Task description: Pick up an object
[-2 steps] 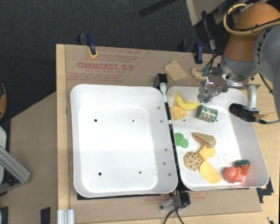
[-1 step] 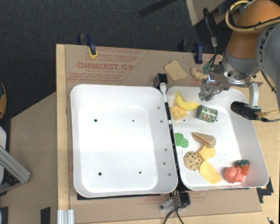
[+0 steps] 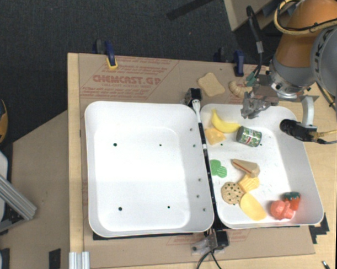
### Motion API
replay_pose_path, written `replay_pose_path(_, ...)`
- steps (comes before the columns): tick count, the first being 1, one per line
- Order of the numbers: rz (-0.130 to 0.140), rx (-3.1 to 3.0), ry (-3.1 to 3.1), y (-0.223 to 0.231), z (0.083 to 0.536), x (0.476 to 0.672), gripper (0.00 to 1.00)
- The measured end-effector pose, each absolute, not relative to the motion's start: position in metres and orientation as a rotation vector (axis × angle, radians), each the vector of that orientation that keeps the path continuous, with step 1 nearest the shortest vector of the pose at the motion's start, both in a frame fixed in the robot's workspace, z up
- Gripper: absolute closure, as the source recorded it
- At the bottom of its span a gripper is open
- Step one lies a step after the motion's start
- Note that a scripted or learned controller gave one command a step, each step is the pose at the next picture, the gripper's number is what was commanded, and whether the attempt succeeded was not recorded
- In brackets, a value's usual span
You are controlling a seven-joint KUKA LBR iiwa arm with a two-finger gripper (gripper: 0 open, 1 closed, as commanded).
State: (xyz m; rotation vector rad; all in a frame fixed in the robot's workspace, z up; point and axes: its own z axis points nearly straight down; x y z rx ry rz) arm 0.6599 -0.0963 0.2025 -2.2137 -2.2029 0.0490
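right bin (image 3: 300, 163): banana (image 3: 224, 124), can (image 3: 249, 137) beside gripper (image 3: 251, 112)

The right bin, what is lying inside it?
Right bin holds a banana, green can, cookie, sandwich wedge, red fruit and small yellow and green pieces. Gripper hides the corner beneath it.

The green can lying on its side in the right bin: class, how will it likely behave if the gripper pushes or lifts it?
The green can lies on its side, so a push across its length would probably set it rolling. Its round wall looks smooth, so fingers closing across it might slip. It seems a small toy, likely light, among the play food in the right bin.
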Motion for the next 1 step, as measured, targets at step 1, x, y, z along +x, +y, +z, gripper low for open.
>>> replay_pose_path(1,-0.002,-2.211,-2.226,-0.0169,0.1837,0.6664,1.00)
